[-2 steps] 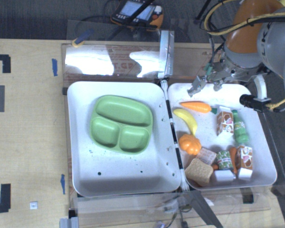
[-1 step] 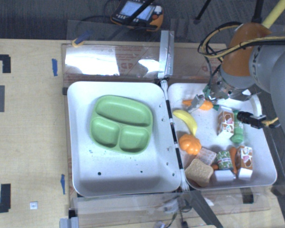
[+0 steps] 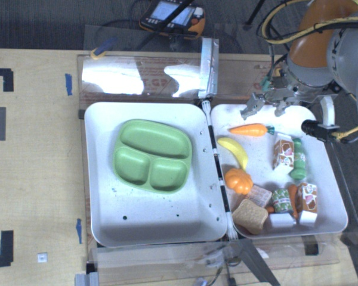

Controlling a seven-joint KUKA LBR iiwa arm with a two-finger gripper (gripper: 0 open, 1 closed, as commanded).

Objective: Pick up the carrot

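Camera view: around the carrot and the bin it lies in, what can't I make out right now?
- Two-finger gripper: small and blurred above the orange toy carrot; height over it unreadable.
- Small toy cartons: labels too small.
- Right white bin: near rim partly behind a grey bar.

On the pale tan desk (image 3: pixel 36 177), marked with black squares and blue tape strips, both shallow bins were white, and the left bin (image 3: pixel 101 207) carried a light green divided tray (image 3: pixel 152 154). In the right bin (image 3: pixel 334 201), the carrot (image 3: pixel 249 130) near the far edge was orange with a green tip, beside a yellow banana (image 3: pixel 234 151), an orange round fruit (image 3: pixel 238 181), a tan sponge-like block (image 3: pixel 250 215), a green bottle (image 3: pixel 298 159) and brown-and-white cartons (image 3: pixel 282 152). The arm (image 3: pixel 322 22) was grey with an orange band, its hand (image 3: pixel 267 102) silver-grey.
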